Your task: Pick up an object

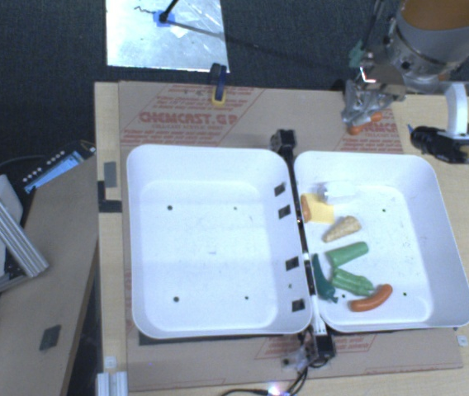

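My gripper hangs high over the bench behind the right bin, near its far edge. A small orange piece shows at the tips of its fingers, which are shut on it. In the right bin's left half lie a yellow block, a tan wedge, a light green piece, a dark green pepper shape, a teal piece and an orange-red sausage. A pale clear item sits near the yellow block.
The left bin adjoins the right one along a divider with black clips. A yellow and blue clamp stands on the cardboard behind the bins. A shiny foil sheet lies farther back.
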`<act>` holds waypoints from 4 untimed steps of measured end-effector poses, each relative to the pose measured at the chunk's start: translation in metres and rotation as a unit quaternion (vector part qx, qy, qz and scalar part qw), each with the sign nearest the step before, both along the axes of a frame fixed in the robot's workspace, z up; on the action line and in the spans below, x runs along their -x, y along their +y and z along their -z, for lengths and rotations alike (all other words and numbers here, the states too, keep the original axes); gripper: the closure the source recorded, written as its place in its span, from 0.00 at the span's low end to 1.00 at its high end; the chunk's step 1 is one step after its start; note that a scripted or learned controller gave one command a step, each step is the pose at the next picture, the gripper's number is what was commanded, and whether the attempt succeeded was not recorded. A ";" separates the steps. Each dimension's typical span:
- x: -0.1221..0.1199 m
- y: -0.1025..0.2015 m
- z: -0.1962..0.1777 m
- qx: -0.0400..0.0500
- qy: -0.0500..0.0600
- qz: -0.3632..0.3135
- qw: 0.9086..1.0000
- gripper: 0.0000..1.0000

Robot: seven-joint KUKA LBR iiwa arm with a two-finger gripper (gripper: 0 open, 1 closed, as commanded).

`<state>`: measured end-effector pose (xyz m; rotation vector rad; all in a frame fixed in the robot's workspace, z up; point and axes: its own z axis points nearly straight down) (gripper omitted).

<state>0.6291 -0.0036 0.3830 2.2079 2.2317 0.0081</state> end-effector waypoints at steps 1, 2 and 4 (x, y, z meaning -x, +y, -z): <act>-0.001 0.060 -0.027 0.000 0.000 0.000 1.000 1.00; 0.018 0.204 -0.015 -0.002 0.003 -0.004 1.000 1.00; 0.025 0.238 -0.026 0.000 0.001 0.003 1.000 1.00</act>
